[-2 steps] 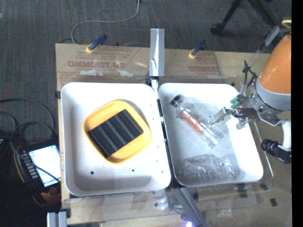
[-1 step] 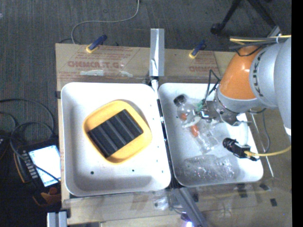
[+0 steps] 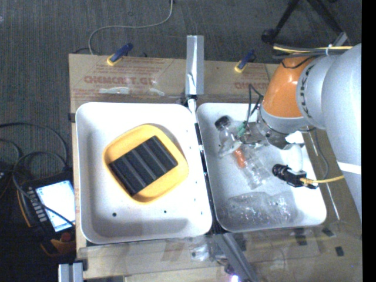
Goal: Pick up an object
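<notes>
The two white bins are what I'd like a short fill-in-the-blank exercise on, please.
1. The yellow tray with black ridges lies in the ____ bin.
2. The arm wears an ____ band above its wrist.
3. The arm's hand is over the ____ bin.

Missing words: left; orange; right

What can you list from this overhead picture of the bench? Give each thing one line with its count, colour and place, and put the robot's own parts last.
white bins: two, white, side by side on the bench
yellow tray with black ribbed insert: one, yellow and black, tilted in the middle of the left bin
clear bottle with dark cap: one, transparent, upper left of the right bin
small orange item: one, orange, middle of the right bin
crumpled clear plastic: one, transparent, near edge of the right bin
clamps: two, blue and yellow, far edge of the bench
arm: one, grey with orange band, over the right bin
gripper: one, dark, low beside the bottle
</notes>
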Available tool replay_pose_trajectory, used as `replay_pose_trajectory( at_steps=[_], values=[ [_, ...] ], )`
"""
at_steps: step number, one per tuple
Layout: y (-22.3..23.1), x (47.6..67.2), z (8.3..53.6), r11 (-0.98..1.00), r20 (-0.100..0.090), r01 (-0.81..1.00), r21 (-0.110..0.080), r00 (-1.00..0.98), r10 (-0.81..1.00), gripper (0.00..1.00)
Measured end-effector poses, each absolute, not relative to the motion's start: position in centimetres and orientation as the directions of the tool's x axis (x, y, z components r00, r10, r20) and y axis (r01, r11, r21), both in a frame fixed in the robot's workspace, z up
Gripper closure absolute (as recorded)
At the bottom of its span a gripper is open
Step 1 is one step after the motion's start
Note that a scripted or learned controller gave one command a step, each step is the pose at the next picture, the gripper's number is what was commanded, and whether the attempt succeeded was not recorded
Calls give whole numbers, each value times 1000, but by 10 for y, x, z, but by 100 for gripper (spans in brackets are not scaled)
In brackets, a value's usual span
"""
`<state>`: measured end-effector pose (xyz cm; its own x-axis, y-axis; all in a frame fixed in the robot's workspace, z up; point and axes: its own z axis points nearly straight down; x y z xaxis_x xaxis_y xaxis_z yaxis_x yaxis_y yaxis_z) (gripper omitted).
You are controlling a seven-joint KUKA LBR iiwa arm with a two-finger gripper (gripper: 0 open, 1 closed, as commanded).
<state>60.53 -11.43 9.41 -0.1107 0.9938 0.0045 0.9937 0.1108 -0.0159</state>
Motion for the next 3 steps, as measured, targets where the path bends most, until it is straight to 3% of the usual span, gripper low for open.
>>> replay_pose_trajectory(
  at_steps=[1,2,3],
  values=[
    [-113,604,102,111,9,994,-22,-111,994,100],
    [-76,668,184,268,-3,963,-2,-268,963,100],
    [-43,668,184,469,-2,883,-1,-469,883,100]
  ],
)
